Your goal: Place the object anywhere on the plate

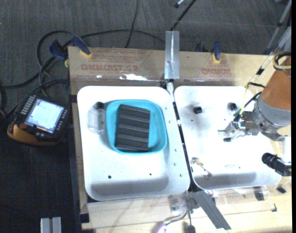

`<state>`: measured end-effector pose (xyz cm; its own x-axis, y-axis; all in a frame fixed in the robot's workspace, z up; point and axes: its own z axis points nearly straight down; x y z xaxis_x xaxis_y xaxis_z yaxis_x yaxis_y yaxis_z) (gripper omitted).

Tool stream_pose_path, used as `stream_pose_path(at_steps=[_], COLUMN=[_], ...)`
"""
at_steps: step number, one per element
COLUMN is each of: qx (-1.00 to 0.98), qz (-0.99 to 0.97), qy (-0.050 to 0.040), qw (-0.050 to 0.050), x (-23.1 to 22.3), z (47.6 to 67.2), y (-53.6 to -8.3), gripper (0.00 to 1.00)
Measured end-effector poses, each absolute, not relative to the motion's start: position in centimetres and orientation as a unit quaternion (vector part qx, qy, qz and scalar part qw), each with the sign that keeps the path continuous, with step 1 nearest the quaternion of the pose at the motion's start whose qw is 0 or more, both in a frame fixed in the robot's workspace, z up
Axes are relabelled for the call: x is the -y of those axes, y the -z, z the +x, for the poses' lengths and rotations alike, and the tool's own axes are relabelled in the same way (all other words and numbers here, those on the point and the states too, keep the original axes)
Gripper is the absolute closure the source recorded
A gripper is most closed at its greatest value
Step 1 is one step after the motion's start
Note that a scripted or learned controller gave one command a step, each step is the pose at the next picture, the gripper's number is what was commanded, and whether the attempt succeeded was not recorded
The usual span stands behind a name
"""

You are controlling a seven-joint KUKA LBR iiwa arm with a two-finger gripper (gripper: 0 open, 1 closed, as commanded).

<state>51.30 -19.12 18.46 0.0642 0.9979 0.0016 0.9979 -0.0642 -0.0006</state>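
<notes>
Dark ridged object (133, 128) lies flat on blue plate (159, 130), left bin (128, 183), frame centre-left: placement looks done. Claw (229, 131) over right bin (225, 171), carrying nothing visible; grip state indiscernible.

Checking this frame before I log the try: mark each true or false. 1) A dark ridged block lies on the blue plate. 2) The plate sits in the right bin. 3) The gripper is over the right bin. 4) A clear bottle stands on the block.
1) True: the dark ridged block lies on the blue plate.
2) False: the plate is in the left bin.
3) True: the gripper is over the right bin.
4) False: the clear bottle lies beside the plate's left edge.
</notes>
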Motion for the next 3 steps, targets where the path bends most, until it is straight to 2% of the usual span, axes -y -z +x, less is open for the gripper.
stream_pose_path(at_steps=[1, 2, 3], qx=[0.684, 0.675, 0.672], qz=[-0.729, -0.738, -0.741], qy=[0.0004, -0.0011, -0.0012], qw=[0.001, 0.002, 0.001], x=[19.1, 9.4, 15.0], z=[51.3, 48.3, 48.3], y=[-18.5, -17.2, -19.4], gripper=[0.0, 0.0, 0.0])
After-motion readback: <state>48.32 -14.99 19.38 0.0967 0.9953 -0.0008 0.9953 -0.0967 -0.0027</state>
